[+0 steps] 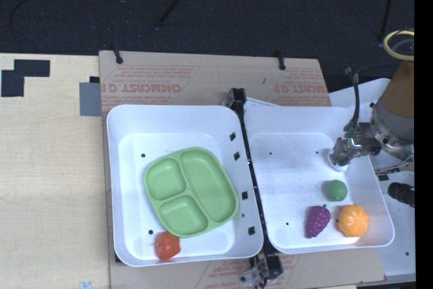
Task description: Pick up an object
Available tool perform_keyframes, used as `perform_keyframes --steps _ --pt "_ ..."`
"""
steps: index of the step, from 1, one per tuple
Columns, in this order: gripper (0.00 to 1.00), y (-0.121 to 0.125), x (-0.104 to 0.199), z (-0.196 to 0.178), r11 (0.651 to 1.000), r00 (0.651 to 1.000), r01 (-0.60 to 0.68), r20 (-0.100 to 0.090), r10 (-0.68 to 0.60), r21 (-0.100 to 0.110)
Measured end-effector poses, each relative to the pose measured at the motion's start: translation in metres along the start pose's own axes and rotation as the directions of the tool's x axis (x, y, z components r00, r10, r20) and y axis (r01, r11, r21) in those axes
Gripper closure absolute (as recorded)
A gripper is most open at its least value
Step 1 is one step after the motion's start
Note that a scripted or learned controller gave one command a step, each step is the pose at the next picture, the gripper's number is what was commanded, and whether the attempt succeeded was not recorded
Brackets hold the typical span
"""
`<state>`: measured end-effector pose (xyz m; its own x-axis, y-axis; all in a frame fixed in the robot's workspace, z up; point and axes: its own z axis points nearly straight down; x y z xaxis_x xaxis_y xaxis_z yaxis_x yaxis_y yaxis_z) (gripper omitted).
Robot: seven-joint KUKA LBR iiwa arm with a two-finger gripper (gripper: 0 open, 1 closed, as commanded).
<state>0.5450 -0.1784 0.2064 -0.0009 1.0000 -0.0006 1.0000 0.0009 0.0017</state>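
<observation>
In the right bin lie a green ball, a purple bunch of grapes and an orange pepper-like fruit, all near the front right corner. My gripper hangs over the right bin's right side, just above and behind the green ball, apart from it. Nothing shows between its fingers. The left bin holds a green divided plate and a red tomato-like fruit at its front edge.
The grey arm with its orange band comes in from the right over the bin's rim. A black divider clip strip runs between the bins. Cardboard lies behind them, wooden bench to the left.
</observation>
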Motion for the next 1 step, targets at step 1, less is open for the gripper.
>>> perform_keyframes --steps 1 --pt "1.0 0.0003 -0.0008 -0.0206 1.0 1.0 0.001 -0.001 -0.001 0.002"
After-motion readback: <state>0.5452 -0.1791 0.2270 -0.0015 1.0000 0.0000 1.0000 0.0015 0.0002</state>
